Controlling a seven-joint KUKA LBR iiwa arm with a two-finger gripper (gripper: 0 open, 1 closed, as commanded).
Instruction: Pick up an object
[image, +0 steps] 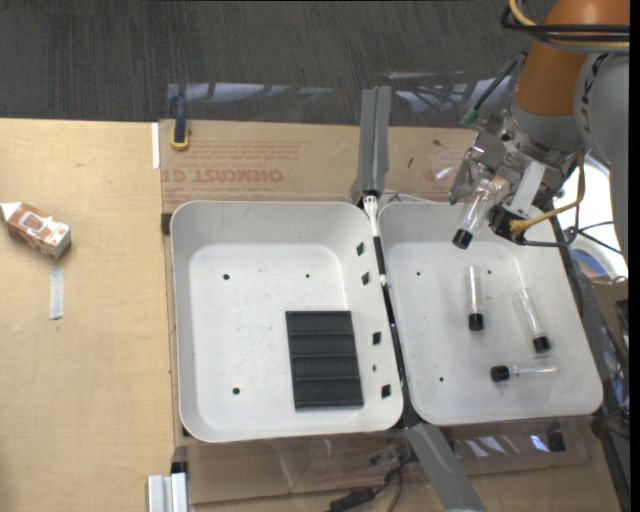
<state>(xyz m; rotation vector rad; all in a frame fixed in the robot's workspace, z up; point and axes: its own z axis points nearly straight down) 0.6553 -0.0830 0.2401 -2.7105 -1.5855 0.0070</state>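
Hand (478, 203) gripping clear black-capped tube (468, 222), above right bin (570, 400)

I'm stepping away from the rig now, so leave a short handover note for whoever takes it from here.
Tool: raised over the right bin's back edge, shut on a clear tube with a black cap, hanging tilted.
Three more capped tubes lie in the right bin.
Left bin: black ribbed block.
Done: one tube is lifted.
Left: confirm the grip holds; no drop-off spot is given.
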